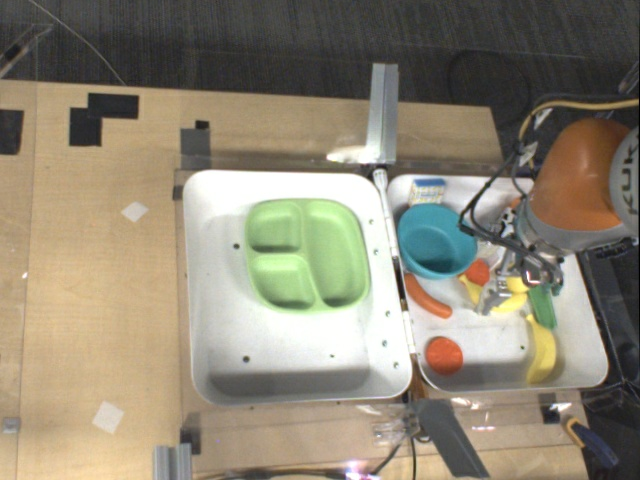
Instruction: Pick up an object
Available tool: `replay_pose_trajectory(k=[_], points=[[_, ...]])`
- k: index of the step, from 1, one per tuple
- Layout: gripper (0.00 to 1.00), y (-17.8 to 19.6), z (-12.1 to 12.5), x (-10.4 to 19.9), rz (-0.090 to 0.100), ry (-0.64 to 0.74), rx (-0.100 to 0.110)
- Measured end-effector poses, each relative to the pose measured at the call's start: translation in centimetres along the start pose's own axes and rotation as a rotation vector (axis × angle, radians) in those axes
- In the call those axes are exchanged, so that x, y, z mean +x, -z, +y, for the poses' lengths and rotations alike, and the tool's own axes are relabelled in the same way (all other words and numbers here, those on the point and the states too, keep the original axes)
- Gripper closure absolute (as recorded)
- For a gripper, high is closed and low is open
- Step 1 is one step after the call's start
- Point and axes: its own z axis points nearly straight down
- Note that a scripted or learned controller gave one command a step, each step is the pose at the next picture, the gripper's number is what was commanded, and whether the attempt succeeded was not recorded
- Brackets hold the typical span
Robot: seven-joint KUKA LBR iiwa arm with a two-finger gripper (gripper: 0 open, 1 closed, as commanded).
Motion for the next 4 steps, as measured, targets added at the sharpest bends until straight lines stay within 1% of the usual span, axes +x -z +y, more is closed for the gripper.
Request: replay_pose_trajectory(k=[4], points=[[0.00,0.09,-0.30,0.02,-0.005,0.113,0.006]])
